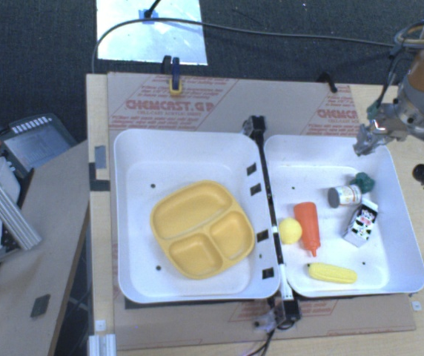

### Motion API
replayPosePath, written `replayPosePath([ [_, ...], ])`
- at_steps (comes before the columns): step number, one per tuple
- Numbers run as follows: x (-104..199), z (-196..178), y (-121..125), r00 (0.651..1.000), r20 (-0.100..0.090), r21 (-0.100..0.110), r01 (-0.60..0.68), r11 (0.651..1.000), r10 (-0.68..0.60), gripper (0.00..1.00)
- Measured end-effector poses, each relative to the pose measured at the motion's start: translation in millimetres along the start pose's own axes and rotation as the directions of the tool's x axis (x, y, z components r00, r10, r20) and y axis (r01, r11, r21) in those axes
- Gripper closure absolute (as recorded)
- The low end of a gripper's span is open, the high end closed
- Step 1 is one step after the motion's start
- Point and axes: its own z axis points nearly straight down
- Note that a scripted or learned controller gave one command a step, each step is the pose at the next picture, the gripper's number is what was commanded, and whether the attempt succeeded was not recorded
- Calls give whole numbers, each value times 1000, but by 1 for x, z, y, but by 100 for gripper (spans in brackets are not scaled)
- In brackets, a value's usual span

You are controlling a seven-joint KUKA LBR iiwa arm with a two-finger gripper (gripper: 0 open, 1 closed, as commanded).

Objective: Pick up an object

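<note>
Counted two white bins: one at nine o'clock (134, 154), one at three o'clock (401, 199). Found one yellow divided tray (201, 228) in the nine o'clock bin. Tallied six items in the other: one orange bottle (309, 226), one yellow ball (290, 231), one corn cob (333, 274), one cow-patterned carton (360, 224), one grey can (343, 196), one dark green piece (363, 182).

Single fixed camera above bench (197, 99), angled down, both bins (190, 143) framed.
</note>
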Motion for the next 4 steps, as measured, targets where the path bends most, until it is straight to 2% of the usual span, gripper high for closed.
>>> replayPosePath([
  [1, 47, -10, -19, 1000, -3, 3, 3, 1000, -3, 100],
  [2, 97, 2, -40, 1000, -4, 6, 3, 1000, -3, 100],
  [3, 147, -5, -63, 1000, -4, 5, 4, 1000, -4, 100],
  [4, 196, 3, -69, 1000, -4, 5, 4, 1000, -4, 100],
])
